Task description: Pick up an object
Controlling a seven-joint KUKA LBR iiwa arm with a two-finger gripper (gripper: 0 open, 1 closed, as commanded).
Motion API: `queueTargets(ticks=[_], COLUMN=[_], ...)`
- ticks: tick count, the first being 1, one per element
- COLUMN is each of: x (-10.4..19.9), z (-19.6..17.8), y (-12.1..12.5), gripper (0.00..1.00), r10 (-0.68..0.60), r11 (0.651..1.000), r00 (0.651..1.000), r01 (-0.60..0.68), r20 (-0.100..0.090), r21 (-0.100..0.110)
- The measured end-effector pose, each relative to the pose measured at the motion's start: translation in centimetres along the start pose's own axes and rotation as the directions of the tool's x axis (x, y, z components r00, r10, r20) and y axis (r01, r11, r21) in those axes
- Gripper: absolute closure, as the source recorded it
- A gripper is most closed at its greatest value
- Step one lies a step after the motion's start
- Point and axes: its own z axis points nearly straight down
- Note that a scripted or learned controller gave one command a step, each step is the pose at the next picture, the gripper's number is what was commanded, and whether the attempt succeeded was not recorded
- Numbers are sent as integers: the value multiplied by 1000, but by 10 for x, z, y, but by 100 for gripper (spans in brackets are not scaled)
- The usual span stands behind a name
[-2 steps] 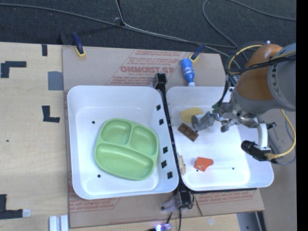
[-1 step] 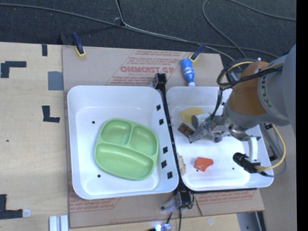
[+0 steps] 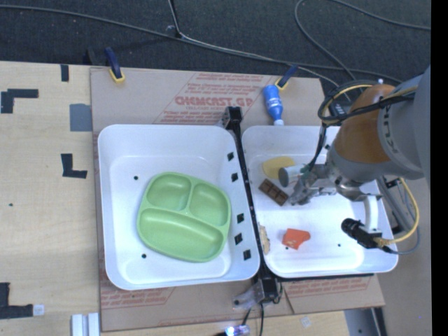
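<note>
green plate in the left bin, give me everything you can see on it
The green plate is a pale green divided tray, plastic by its look, with rounded corners and three compartments: two smaller ones on the far side, one long one on the near side. It lies flat, right side up, slightly rotated, about mid-floor of the left bin. Nothing sits in it or touches it besides the bin floor.

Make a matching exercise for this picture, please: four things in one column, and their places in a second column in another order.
Things:
1. green divided plate
2. orange piece
3. brown bar
4. blue clamp

Places:
A. on the cardboard, beyond the bins
B. left bin
C. right bin, near its front wall
D. right bin, just left of the gripper

Pairs: 1-B, 2-C, 3-D, 4-A
</note>
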Motion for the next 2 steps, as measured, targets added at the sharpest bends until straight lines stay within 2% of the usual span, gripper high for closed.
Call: queueTargets(ticks=[1,2], x=[0,5], z=[-63,-107], y=[1,3], gripper=[100,100], r10=[1,1], r11=[1000,1000], r00=[1000,1000], r01=[-1,-1], r20=[1,1], r21=[-8,-7])
